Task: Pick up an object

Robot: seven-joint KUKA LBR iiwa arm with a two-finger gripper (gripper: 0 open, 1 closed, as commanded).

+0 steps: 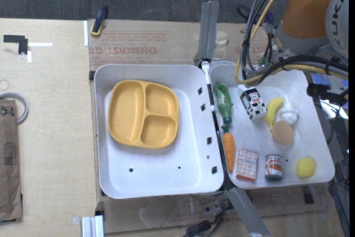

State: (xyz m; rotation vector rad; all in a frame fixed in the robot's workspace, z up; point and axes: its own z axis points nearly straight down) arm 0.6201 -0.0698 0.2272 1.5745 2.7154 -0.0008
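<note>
Leftmost, a yellow divided plate point(143, 114) lies in the left bin point(111, 175). Then in the right bin point(321, 119), from nine o'clock round: green bottle point(223, 101), carrot point(228, 151), small box point(247, 165), can point(274, 167), lemon point(305, 167), with egg point(283, 133), banana point(273, 110) and milk carton point(253, 104) central. Above at one o'clock hangs the arm point(313, 3); its grip cannot be told.
</note>
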